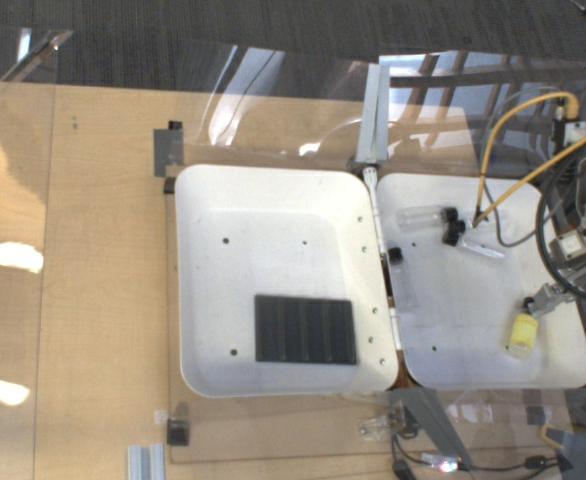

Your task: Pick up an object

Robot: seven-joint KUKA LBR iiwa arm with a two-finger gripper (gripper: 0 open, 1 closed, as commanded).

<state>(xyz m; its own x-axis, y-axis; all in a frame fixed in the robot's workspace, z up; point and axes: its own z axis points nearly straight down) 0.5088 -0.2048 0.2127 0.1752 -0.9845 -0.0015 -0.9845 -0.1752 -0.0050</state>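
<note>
The right bin (413, 358) holds the likely picks. Nearest the arm is a small yellow object (522, 334), w/ a grey cap-like end pointing up-right, lying in the bin's right part near the front wall. Further back, near the bin's back-left, is a clear tube (420, 218) w/ a black cap (451, 215), lying flat; just beside it a second black-ended clear piece (473, 244). A tiny black bit (395, 256) sits close to the divider. The left bin (203, 268) carries a flat black ribbed pad (305, 329) in its front-centre.

The gripper (573, 258) sits at the frame's right edge, above the right bin's right side, tangled w/ cables; can't tell if it's wide or narrow, and nothing visible in it.

Handling, as a guess: yellow object looks small, light, prob. rigid plastic, best taken across its short width at mid-body, away from the cap end. The clear tube is prob. smooth and slippery, round so may roll; grip across the diameter near the cap. The black pad is flat, low, hard to get under.
</note>
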